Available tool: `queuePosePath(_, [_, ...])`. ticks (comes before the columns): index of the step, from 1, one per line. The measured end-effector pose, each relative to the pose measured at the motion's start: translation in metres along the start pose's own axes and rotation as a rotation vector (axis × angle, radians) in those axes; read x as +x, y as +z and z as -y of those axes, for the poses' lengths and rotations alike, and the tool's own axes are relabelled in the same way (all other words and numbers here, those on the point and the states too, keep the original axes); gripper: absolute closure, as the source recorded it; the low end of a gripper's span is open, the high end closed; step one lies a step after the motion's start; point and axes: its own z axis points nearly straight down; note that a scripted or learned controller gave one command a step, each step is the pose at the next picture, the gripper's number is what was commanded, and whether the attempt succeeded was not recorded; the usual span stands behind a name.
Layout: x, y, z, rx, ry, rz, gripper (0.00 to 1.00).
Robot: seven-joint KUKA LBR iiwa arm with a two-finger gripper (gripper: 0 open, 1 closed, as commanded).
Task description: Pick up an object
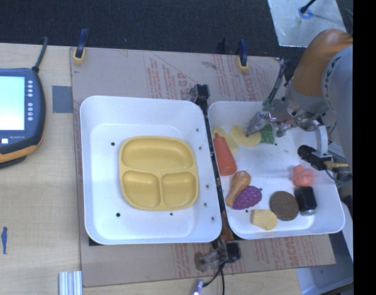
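Note:
The right bin (323, 226) holds several toy foods: an orange carrot (223, 153), a pale yellow piece (246, 138), a green piece (268, 135), a pink piece (303, 176), a black cylinder (306, 200), a brown round cookie (284, 205), a yellow wedge (264, 219), purple grapes (248, 196) and a tan cone-shaped piece (238, 184). My gripper (266, 123) hangs low at the bin's far side, right over the green piece and beside the pale yellow one. The arm's orange band (320, 60) rises behind it.
The left bin (96, 214) holds a yellow divided plate (158, 172). A control pendant (10, 112) lies on the bench at far left. Clamps (242, 53) pin the cardboard sheet at its far edge. A black part (312, 155) of the arm's fittings overhangs the right bin's right side.

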Motion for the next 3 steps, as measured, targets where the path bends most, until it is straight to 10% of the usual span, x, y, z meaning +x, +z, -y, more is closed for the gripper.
queuePosePath(1, [-0.031, 0.0, 0.0, -0.003, 0.003, 0.001, 0.0])
queuePosePath(2, [0.037, 0.0, 0.0, 0.0, -0.001, 0.001, 0.0])
queuePosePath(3, [-0.049, 0.0, 0.0, -0.002, 0.003, 0.001, 0.0])
